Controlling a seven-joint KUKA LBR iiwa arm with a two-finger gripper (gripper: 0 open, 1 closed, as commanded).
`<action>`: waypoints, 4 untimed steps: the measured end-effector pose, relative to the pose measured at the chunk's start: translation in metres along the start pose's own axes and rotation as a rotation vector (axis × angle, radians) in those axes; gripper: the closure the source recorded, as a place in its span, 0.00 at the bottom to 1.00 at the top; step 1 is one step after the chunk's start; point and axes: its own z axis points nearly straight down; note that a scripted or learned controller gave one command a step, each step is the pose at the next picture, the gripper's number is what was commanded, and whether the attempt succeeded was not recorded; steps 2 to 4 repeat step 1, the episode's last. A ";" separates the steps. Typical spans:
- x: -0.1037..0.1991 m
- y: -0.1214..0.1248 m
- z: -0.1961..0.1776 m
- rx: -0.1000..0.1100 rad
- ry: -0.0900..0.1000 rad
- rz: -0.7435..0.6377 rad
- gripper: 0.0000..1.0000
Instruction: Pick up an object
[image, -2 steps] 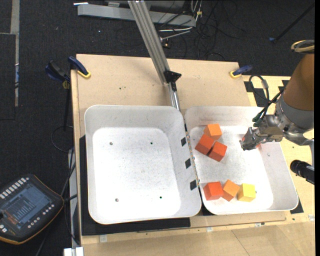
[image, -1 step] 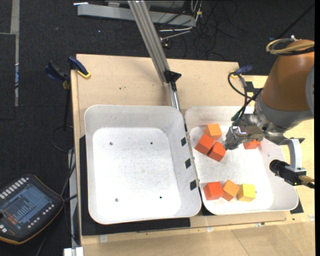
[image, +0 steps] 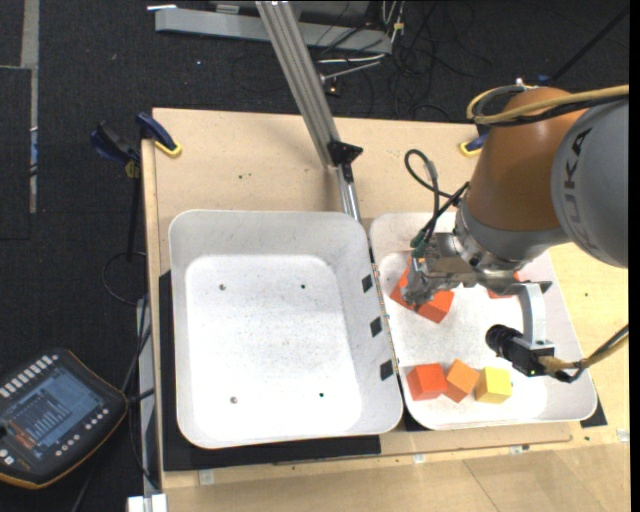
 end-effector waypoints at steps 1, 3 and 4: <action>0.047 0.006 0.003 -0.003 -0.001 0.000 1.00; 0.047 0.006 0.003 -0.003 -0.001 0.000 1.00; 0.047 0.006 0.003 -0.003 -0.001 0.000 1.00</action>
